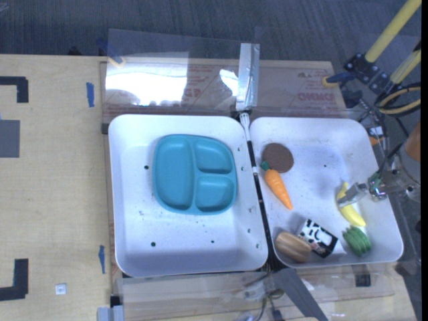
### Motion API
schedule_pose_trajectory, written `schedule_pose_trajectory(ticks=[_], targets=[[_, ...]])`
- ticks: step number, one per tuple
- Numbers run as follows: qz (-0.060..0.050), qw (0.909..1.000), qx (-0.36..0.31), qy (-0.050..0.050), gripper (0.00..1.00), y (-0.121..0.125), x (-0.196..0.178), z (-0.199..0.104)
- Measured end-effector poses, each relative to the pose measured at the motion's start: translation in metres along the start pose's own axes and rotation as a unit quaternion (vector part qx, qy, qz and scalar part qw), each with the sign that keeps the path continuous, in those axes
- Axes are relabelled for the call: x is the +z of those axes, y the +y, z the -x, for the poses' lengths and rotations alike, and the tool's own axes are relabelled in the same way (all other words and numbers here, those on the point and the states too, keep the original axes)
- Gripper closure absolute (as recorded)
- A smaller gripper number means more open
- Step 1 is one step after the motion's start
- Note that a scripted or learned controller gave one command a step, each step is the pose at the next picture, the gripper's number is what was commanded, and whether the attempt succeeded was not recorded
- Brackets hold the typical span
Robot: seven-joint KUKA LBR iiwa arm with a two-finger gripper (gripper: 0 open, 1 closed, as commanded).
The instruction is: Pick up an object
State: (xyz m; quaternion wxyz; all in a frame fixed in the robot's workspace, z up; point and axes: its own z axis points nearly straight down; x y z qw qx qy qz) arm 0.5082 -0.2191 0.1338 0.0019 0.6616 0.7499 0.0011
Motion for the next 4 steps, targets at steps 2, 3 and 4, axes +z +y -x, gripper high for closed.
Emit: schedule_pose_trajectory(ticks=[2,3,4], targets=[[0.003,0.9996,-0.029,-0.002,1.00,0.014,0.035,-0.016],[0.001,0.9992,-0.040,0.000,1.00,0.102,0.047,-0.048],[0.005,0.9996,-0.028,-0.001,1.00,0.156,-0.089,-0.085]])
